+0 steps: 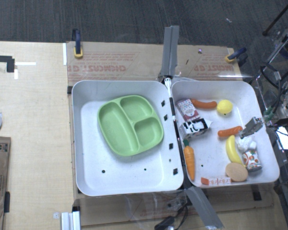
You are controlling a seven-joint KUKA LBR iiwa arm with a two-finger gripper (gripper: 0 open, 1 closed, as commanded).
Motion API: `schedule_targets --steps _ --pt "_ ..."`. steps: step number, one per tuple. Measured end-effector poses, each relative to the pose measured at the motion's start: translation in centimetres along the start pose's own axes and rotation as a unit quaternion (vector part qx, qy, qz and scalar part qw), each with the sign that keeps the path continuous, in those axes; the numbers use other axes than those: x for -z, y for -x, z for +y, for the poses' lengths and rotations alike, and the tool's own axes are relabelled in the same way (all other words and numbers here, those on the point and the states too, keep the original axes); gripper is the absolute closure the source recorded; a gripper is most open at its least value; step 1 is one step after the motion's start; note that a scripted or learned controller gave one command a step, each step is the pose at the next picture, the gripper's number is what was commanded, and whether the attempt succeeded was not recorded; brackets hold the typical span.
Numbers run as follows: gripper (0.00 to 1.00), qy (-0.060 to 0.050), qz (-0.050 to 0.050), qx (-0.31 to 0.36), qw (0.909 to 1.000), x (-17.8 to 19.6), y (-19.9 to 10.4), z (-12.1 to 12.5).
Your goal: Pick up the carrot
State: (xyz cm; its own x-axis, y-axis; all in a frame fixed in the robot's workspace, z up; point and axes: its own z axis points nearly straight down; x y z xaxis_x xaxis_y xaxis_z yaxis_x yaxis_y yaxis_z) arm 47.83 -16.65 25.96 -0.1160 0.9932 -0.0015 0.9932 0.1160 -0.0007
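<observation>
The carrot point(189, 163), orange with a small green top, lies lengthwise against the left wall of the right bin point(264, 109), near its front. A grey slanted piece that looks like the gripper point(252, 127) hangs by the right bin's right side, over a white lump point(245, 143) and just right of a small orange stick point(229, 132). It is well to the right of the carrot and apart from it, with nothing visibly in it.
The right bin also holds a banana point(232, 150), lemon point(224, 107), sausage point(204, 103), red carton point(186, 109), black-and-white box point(196, 126), can point(252, 161), round biscuit point(236, 172) and orange packet point(216, 181). A green divided plate point(130, 124) sits in the left bin point(86, 152).
</observation>
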Motion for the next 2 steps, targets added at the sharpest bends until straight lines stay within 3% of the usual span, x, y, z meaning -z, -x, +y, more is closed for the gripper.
schedule_targets --steps 1,2 --pt "0.0 0.0 0.001 0.059 0.9983 -16.85 -5.42 0.52" --pt "1.0 -0.001 0.001 0.057 0.9984 -15.99 -5.32 0.52"
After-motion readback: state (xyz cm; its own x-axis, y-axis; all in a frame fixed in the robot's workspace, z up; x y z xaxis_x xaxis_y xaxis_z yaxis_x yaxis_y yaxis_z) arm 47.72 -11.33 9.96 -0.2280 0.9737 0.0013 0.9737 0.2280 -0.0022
